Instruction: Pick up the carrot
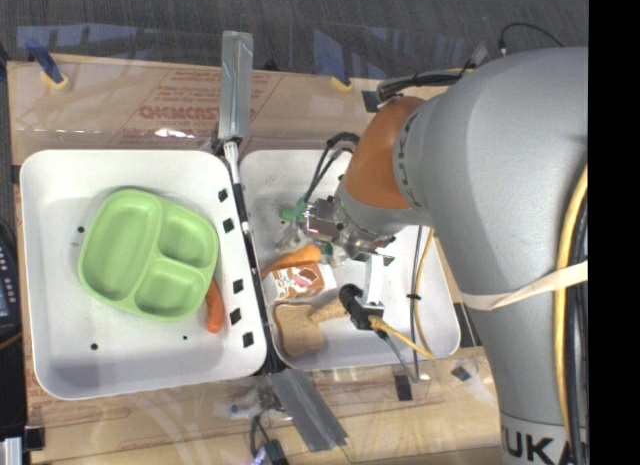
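Note:
A small orange carrot [213, 308] lies in the left bin [60, 353], against the lower right edge of the green plate [150, 253]. A second orange, carrot-like piece [297, 257] lies in the right bin [440, 328], near its left wall. My gripper [326, 223] hangs low over the right bin, just above and to the right of that orange piece. The grey arm and its orange band [380, 168] cover much of the right bin.
Under the orange piece are a printed snack packet [300, 279] and a tan bread slice [298, 325]. A small green item [290, 213] sits left of the gripper. The divider wall [245, 253] separates the two bins.

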### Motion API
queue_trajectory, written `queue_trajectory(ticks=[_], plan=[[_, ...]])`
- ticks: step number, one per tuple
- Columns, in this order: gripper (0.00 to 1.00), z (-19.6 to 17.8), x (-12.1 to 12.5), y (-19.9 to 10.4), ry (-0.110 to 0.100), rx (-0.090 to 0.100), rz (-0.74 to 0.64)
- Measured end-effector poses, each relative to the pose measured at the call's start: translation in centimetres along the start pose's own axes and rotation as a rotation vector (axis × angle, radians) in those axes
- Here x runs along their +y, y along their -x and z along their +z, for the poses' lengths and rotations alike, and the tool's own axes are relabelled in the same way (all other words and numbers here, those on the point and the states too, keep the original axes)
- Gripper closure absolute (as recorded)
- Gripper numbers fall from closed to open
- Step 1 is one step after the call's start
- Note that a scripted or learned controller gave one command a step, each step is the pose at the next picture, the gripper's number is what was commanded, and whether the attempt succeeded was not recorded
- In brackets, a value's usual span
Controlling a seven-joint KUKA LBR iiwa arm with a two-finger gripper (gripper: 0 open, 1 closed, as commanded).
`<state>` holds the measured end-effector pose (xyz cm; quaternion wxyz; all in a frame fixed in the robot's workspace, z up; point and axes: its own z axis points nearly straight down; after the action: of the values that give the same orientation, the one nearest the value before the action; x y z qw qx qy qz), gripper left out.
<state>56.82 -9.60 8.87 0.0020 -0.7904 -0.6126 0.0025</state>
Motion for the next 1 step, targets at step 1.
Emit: queue_trajectory(ticks=[1], plan=[[1.0, -0.56, 0.01, 0.09, -0.007, -0.001, -0.002]])
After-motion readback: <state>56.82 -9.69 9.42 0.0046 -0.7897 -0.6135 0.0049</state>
